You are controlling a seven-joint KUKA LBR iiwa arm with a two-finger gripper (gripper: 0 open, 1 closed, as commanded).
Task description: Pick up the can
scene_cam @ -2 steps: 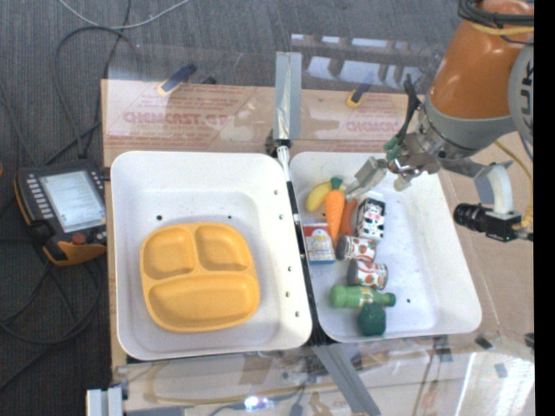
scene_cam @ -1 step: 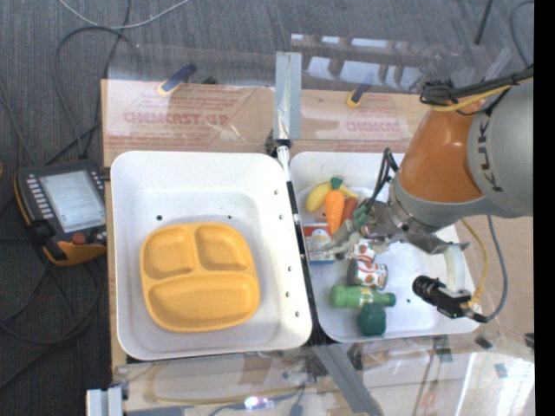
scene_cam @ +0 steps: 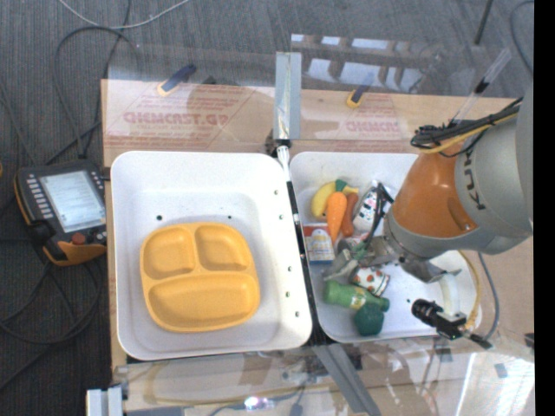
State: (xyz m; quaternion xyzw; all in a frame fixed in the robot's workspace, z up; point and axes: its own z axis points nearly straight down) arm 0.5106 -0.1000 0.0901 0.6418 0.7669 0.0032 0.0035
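The can (scene_cam: 375, 278) is lying in the right bin (scene_cam: 460, 315), red and white, just under the gripper (scene_cam: 360, 254), while the grey and orange arm (scene_cam: 451, 202) is reaching in over that bin from the right. The left bin (scene_cam: 130, 180) is holding a yellow tray (scene_cam: 200, 276), and the right one is holding a banana (scene_cam: 323, 199), a carrot (scene_cam: 336, 217), a green bottle (scene_cam: 355, 297) and a green pepper (scene_cam: 368, 321) near the can. Whether the claw is spread or pinching anything, I cannot tell.
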